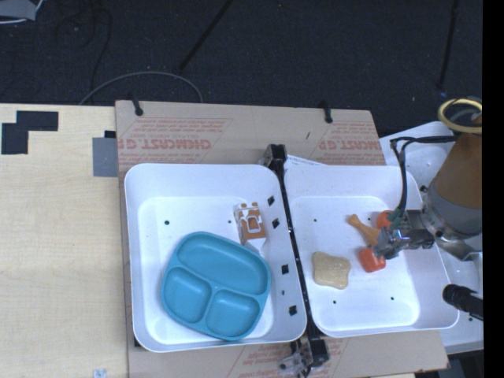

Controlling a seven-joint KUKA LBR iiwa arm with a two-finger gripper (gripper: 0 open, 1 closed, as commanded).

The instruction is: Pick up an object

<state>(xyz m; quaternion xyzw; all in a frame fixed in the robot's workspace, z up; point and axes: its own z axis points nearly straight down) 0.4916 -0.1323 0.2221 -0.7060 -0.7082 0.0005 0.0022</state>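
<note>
Seen from above at a slant, two shallow white bins sit side by side on a table (55, 250).

Nearest the viewer, in the left bin (150, 187), lies one blue plate (214, 284) with three compartments. Just behind it, leaning against the divider between the bins, is one small orange and white block (250, 223).

The right bin (346, 321) holds three things. A pale tan lump (331, 269) lies near its middle. Just right of it is a red piece (372, 260), and a little farther back an orange stick (363, 227) lies at a slant.

The arm (465, 179) reaches in from the right, low over the right bin. Its pincer (391, 241) sits between the red piece and the orange stick, right up against both. The view does not show whether the pincer is apart or together, nor whether anything is caught in it.

In my judgement the step in hand is the grasp itself, with the red piece or the stick as the likely target. The next move calls for a firm close on one thing and a straight lift clear of the bin wall, without dragging the neighbour along.

Farthest back, a sheet of cardboard (236, 136) shows under the bins, then dark floor (236, 38) with cables.
</note>
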